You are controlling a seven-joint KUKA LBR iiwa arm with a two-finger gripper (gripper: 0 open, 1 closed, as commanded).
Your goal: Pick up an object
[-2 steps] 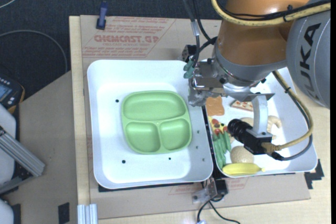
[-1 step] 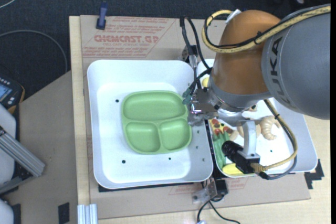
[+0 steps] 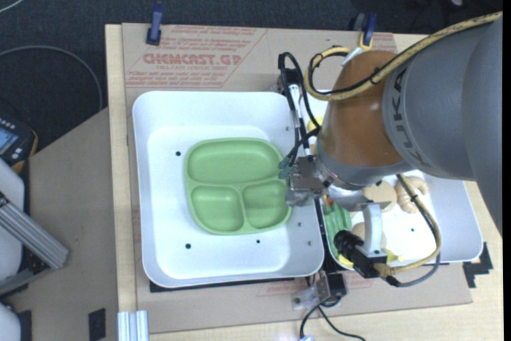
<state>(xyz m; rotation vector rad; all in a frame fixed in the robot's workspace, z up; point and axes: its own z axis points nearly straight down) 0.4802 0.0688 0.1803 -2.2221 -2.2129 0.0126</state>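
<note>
Underneath everything, the desk [image 3: 118, 196] carries a printed brown sheet [image 3: 200, 52] and two white bins side by side. Next in bulk, the grey arm [image 3: 447, 108], orange-banded near its end, reaches in from the view's right and covers most of the right bin [image 3: 459, 231], so little of that bin's contents can be read; a pale tan piece [image 3: 405, 196] shows there beside the arm. The left bin [image 3: 160, 239] is open to view and holds a green divided plate [image 3: 231, 184], lying flat near the bin's middle, with one wide compartment on the far side and two smaller ones on the near side. It is nearly as wide as it is deep, so no long axis stands out; it sits turned slightly against the bin walls. Smallest, the end effector [image 3: 297, 181] sits at the plate's right rim, by the corner of the right-hand small compartment. The plate therefore lies to the view's left of it, touching or just beside; which, I cannot tell. Nor can I tell whether the end effector is spread, pressed together or pinching the rim.
</note>
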